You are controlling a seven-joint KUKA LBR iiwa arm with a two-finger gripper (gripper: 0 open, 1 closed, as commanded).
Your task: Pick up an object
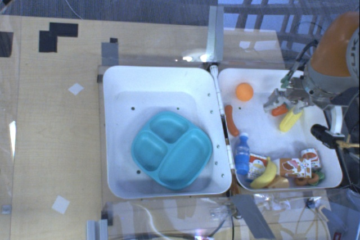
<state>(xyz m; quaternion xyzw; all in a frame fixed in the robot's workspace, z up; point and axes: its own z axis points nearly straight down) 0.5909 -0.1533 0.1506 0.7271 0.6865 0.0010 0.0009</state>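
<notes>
- The left bin (112, 121) lies well away from your gripper (285, 101), on its far side from the arm, and carries a blue divided plate (171, 149); nothing there matters for this try.
- The right bin (256, 77) is the one your gripper sits over, in the upper half nearest the arm.
- The arm (334, 59) comes in from behind the gripper, and its grey and orange bulk hides part of the bin wall there.
- Along the bin's near edge, well below the gripper, lie a blue bottle (242, 153), a banana (265, 174) and some printed cartons (295, 167), packed close together.
- Just beside the gripper, under it, lies a yellow piece (289, 121), the likeliest target; a small red-orange piece (279, 111) touches or nearly touches the fingers.
- An orange ball (244, 91) rests near, off the gripper's free side.
- You cannot tell from here how wide the gripper stands or whether it has hold of anything.
- Risks: closing on two pieces at once, the yellow piece slipping out sideways, or a nudge sending the ball rolling.
</notes>
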